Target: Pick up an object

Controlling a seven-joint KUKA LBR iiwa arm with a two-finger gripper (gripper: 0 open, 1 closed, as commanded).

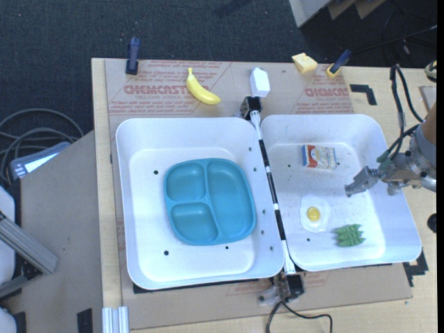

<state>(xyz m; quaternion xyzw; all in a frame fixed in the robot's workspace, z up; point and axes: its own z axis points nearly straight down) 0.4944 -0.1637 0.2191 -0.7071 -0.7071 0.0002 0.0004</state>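
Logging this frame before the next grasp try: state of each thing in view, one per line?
Claw: over the right bin, nothing seen between its fingers.
Carton: lying flat in the right bin.
Fried egg: flat, yolk up, right bin.
Green toy: lying in the right bin.
Blue tray: right way up, in the left bin.
Banana: on the bench, outside the bins.

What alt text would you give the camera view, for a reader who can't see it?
A robot gripper reaches from the right over the right white bin, which holds a small carton, a toy fried egg and a green toy. The left bin holds a blue divided plate; a banana lies behind the bins.
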